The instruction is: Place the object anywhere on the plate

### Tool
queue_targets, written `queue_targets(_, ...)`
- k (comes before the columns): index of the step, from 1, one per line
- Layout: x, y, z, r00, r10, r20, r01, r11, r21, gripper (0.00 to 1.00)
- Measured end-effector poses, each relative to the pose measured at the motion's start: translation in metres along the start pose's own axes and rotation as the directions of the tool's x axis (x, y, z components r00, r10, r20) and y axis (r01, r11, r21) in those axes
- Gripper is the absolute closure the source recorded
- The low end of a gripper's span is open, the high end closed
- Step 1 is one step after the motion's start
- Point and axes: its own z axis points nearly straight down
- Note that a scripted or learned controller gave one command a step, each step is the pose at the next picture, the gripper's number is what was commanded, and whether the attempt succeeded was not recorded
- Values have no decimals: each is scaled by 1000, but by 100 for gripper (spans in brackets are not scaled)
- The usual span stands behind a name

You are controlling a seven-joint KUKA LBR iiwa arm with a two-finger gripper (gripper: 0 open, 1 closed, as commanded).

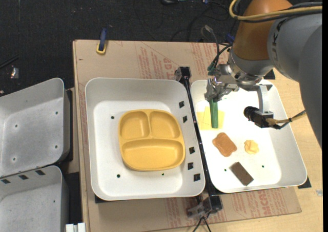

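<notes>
Sitting in the left bin (pixel 97 123) is a yellow plate (pixel 151 140) with three compartments, smooth plastic. The right bin (pixel 287 139) holds a green stick (pixel 214 114), a yellow sheet (pixel 205 118), a tan cookie-like piece (pixel 224 144), a small yellow lump (pixel 251 147) and a brown block (pixel 241 173). The stick's long axis runs 12 to 6 o'clock. Jaws (pixel 213 96) pinch its top end.

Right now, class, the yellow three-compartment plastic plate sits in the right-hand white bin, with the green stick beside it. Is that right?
Not quite. The camera view shows the yellow three-compartment plastic plate in the left white bin; the green stick lies in the right white bin.
</notes>
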Motion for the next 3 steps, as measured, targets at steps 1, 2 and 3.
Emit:
queue_targets(1, 48, -22, 6, 1000, -1, -1, 1, 1000, 1, 100)
queue_targets(2, 98, -41, 9, 1000, -1, 0, 1, 1000, 1, 100)
queue_targets(3, 150, -54, 6, 1000, -2, -1, 2, 1000, 0, 100)
